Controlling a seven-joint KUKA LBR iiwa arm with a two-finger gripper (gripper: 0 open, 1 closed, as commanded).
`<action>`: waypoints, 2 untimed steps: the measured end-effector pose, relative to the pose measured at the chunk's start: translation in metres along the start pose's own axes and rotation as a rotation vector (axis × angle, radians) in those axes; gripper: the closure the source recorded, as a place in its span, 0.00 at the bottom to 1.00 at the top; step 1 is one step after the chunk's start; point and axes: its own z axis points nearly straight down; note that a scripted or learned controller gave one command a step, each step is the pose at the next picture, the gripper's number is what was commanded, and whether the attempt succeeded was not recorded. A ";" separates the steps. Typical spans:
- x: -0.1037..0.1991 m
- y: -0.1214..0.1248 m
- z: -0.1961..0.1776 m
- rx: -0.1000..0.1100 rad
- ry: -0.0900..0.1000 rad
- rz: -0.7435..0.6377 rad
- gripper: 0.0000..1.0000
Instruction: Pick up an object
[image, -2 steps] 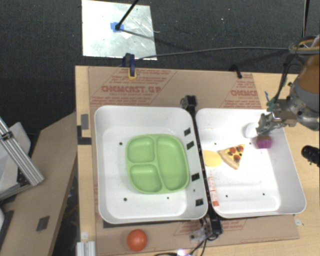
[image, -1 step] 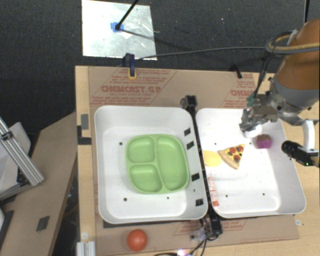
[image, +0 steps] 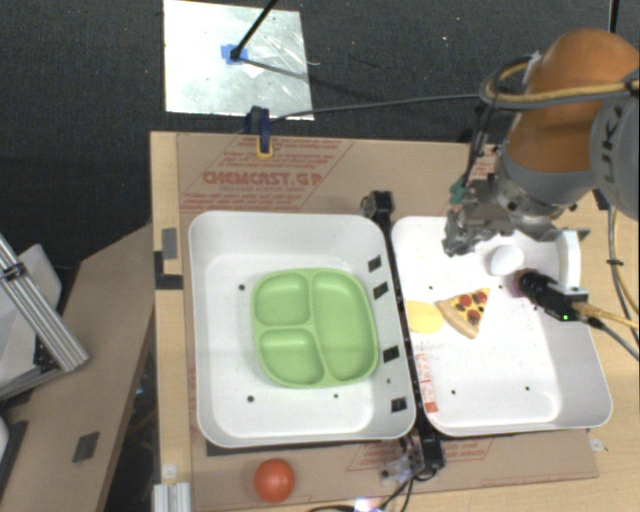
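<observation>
Grey two-finger gripper (image: 462, 238) low over far-left of right white bin (image: 500, 405); finger state unclear. Triangular pizza-slice toy (image: 466, 310) nearer, apart.

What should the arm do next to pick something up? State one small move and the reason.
Probably shift the end effector down-frame and lower it over the triangular toy pizza slice. It hangs near the top of the right white bin, short of the slice, which lies flat beside a flat yellow disc. A small white round object sits closer but looks harder to grip.
</observation>
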 end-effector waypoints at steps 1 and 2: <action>0.054 0.010 0.023 0.002 0.001 -0.001 1.00; 0.106 0.026 0.031 0.001 0.001 -0.001 1.00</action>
